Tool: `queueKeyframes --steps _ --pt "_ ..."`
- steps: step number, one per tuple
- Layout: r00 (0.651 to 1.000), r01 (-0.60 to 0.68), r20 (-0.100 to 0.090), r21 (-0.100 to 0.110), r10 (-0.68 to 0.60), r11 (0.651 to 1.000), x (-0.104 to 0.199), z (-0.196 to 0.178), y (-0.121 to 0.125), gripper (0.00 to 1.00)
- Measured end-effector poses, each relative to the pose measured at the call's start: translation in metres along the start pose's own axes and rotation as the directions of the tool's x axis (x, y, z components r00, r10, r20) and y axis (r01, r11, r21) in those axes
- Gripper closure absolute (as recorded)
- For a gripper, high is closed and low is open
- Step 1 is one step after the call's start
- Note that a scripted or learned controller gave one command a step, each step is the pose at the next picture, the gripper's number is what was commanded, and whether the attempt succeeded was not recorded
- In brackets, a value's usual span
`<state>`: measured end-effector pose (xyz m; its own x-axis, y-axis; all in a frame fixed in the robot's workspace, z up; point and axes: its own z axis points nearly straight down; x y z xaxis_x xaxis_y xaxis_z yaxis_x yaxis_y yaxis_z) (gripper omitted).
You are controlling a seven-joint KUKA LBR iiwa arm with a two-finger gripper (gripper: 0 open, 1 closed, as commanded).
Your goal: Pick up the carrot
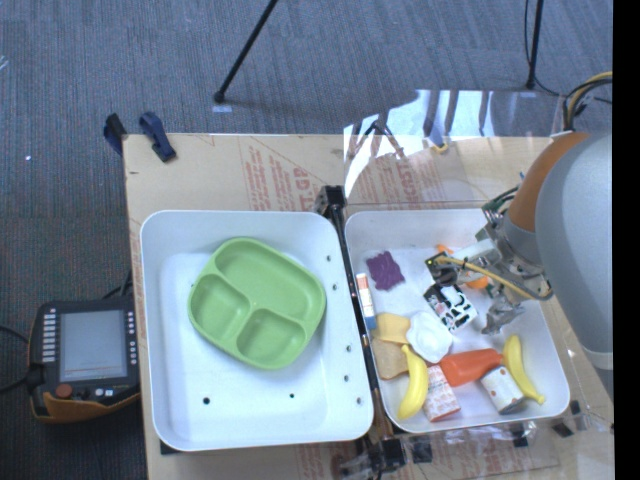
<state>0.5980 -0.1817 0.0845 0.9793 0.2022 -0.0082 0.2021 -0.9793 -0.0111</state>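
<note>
The carrot (468,366) is a stubby orange piece lying near the front of the right bin (400,226), between two yellow bananas (413,386) (524,370). My gripper (500,313) hangs low over the right side of that bin, a little behind and to the right of the carrot and apart from it. I see nothing held in it. A black-and-white patterned item (450,306) sits just left of the gripper.
The right bin also holds a purple bunch (383,268), a white lump (430,336), a tan slice (390,346), a small carton (441,398) and a can (503,390). A green divided plate (258,303) lies in the left bin (170,368).
</note>
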Motion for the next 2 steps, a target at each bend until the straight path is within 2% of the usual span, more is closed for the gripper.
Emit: queueKeyframes --steps 1,2 --pt "0.999 0.035 0.029 0.051 -0.036 0.998 0.0251 0.0001 0.0156 0.00" --pt "0.999 0.046 0.009 0.031 -0.047 0.998 0.0314 -0.0097 0.0137 1.00"
